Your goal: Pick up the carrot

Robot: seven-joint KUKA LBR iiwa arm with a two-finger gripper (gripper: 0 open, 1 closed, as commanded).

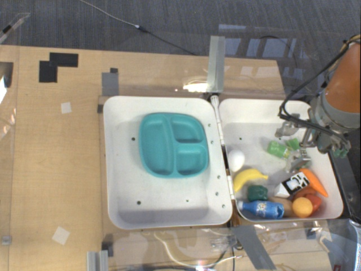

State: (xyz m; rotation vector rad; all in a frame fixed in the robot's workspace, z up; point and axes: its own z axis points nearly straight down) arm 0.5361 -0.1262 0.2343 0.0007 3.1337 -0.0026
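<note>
The orange carrot (315,183) lies slanted at the right end of the right bin (248,117), near its front right corner, beside a black-and-white block (296,182). My gripper (291,147) hangs just behind the carrot, over the bin's right half. It is open, one finger (285,131) toward the back and the other toward the front, close to the carrot's upper end. A small green object (280,148) lies between them, not gripped. The carrot is apart from the gripper.
Along the right bin's front lie a white egg (236,160), a yellow banana (249,178), a dark green item (258,192), a blue bottle (262,209) and an orange fruit (303,207). A teal divided plate (173,144) sits in the left bin (121,196).
</note>
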